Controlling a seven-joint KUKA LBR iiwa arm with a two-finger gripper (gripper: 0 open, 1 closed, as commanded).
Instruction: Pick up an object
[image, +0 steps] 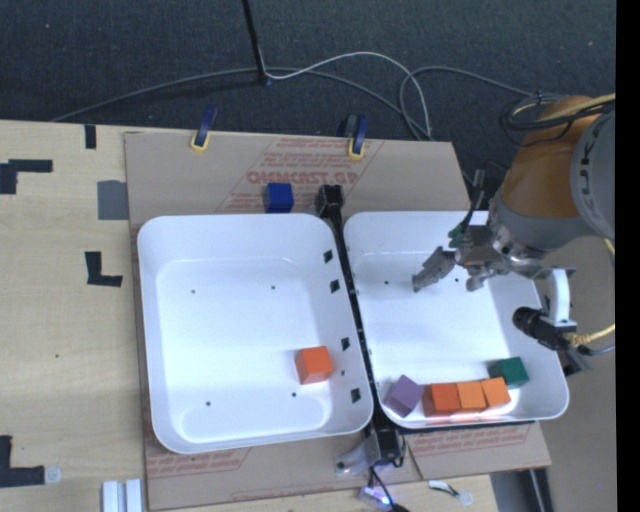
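Since the blocks along the right bin's near edge look small, light and rigid, any flat side pair suits the hand, its fingers apart and empty above the bin.

One fixed camera looks down at a slant on the table. Both white bins sit mid-frame, moderately near.

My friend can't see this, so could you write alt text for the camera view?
A grey-and-orange robot arm's gripper hovers over the right white bin, above purple, orange and green blocks. One orange block sits in the left bin.
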